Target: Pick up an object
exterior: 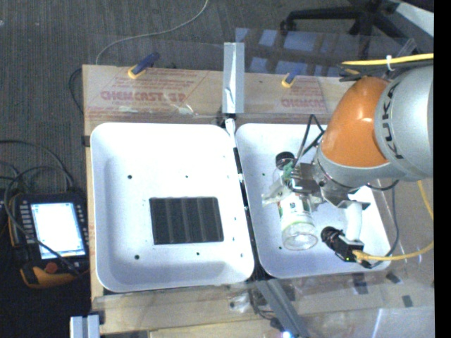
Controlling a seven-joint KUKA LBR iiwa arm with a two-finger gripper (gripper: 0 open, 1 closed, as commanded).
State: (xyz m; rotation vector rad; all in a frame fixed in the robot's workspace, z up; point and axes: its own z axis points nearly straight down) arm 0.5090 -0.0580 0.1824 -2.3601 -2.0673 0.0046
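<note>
You're looking down on dark grey carpet (56, 20); a black office chair base (352, 13) stands top right, and a lit teach pendant (49, 231) lies far left.

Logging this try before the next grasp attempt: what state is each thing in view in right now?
Gripper: low in the right bin, at the clear jar; whether it grips cannot be told.
Clear jar: in the right bin, right by the gripper.
Dark ribbed panel: lying flat mid left bin, far from the arm.
Handheld screen: lit, left of the bench.
</note>
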